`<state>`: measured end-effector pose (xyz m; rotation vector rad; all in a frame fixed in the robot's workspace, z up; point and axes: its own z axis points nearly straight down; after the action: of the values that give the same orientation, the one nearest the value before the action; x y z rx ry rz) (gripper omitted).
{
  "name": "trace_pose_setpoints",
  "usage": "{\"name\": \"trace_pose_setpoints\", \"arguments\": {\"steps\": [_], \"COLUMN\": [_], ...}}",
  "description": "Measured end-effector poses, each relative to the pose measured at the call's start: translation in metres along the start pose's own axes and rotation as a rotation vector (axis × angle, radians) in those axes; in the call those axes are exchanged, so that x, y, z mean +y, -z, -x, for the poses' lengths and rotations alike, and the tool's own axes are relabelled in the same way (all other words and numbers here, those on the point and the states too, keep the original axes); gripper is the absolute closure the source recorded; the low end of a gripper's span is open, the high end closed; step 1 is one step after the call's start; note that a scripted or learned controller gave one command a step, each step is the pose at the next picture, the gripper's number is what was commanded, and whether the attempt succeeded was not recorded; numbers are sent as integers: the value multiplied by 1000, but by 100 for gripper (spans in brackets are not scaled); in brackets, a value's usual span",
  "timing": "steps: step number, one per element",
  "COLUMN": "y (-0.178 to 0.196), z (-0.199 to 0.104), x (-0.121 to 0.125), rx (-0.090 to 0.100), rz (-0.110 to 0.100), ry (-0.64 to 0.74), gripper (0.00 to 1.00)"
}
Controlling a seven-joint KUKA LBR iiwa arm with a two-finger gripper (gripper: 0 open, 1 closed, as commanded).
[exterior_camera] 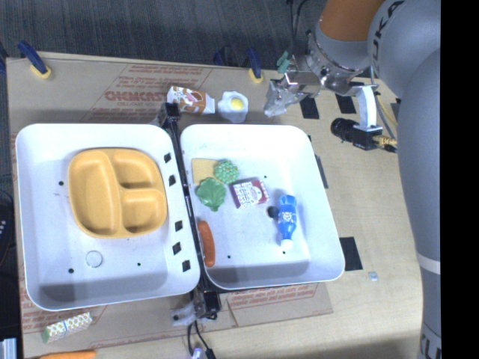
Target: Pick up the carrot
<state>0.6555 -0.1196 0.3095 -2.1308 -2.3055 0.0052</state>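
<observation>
Cardboard-covered bench (284, 309), two white bins (322, 200)

The scene is being lit evenly and brightly from above. Soft shadows are being cast inside the white bins (30, 200) along their near walls. Fine detail is being slightly blurred throughout.

A single fixed camera looked down from above the table (359, 223) at a slant, set far enough back to take in both white bins, the left bin (30, 200) and the right bin (318, 200), whole. The arm (404, 28) entered from the frame's right.
</observation>
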Motion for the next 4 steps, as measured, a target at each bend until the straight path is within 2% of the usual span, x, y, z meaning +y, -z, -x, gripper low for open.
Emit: {"name": "trace_pose_setpoints", "arguments": {"steps": [1, 2, 3, 4], "y": [10, 26, 47, -85], "z": [50, 84, 79, 53], "x": [-63, -108, -170, -170], "rx": [0, 1, 1, 3], "rz": [1, 1, 2, -1], "ry": [-3, 20, 35, -36], "gripper": [100, 100, 100, 100]}}
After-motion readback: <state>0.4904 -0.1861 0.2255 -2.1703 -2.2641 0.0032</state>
